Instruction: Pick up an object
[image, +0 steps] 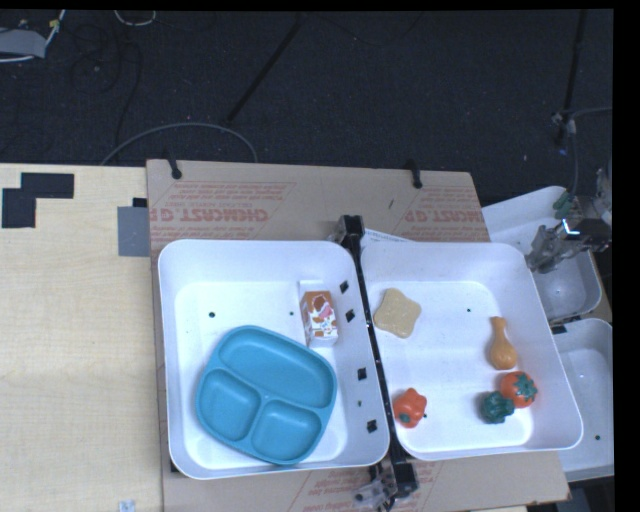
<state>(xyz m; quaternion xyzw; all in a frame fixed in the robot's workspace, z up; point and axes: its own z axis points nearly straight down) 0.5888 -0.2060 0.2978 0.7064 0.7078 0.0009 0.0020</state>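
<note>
The left bin (185, 300) is seen farthest from the gripper (562, 240), which is placed at the far right, just outside the upper right corner of the right bin (450, 265). In the left bin, a blue divided plate (265, 395) is laid in the lower part, well apart from the gripper and lower in the view. A small printed carton (320, 317) is set just above the plate's upper right edge, beside the wall shared by the two bins. In the right bin, a flat beige piece (396, 314) is found near that shared wall, and a red toy vegetable (409, 407) is found below it. Closer to the gripper and below it, an orange gourd-shaped toy (501, 345) is laid near the right wall. Beneath it, a teal toy (494, 407) and a red-orange toy (518, 388) are seen touching. Nothing is seen held by the gripper; whether it is apart or together cannot be told.
</note>
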